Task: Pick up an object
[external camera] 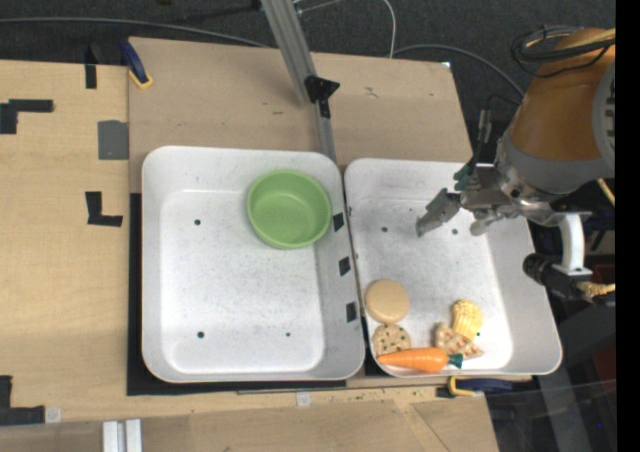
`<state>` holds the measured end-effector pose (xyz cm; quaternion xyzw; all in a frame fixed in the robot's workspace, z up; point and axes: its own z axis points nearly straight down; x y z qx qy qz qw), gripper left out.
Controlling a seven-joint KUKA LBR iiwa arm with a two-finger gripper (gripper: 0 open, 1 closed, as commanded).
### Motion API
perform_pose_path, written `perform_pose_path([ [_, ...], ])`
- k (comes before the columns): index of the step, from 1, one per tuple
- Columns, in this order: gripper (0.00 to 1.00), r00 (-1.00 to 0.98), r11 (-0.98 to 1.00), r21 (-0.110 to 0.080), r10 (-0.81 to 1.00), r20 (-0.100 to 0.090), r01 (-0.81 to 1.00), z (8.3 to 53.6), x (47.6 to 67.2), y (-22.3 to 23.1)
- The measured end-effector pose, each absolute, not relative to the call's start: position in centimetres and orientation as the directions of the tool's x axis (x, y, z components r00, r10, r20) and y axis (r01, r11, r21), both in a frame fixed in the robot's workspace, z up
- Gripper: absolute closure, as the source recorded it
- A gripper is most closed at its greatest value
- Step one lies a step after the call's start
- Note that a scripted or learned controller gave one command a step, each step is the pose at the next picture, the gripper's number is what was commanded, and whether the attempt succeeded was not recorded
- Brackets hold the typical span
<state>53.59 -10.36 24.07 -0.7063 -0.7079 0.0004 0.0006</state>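
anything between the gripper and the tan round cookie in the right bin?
No. In the camera view, only bare speckled bin floor separates the gripper from the tan cookie.

No readable text, labels or numbers anywhere on the bench.

The two white bins, the wooden bench top, the green bowl, the food items and the arm carry no lettering, brand mark, numeral or sign that can be made out; black tape marks at nine o'clock on the bench are plain strips, not characters.
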Motion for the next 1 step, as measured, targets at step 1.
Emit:
perform_pose_path([
  [1, 0.00, -0.002, 0.002, -0.002, 1.000, 0.000, 1.000, 24.08, 53.58, -10.38],
])
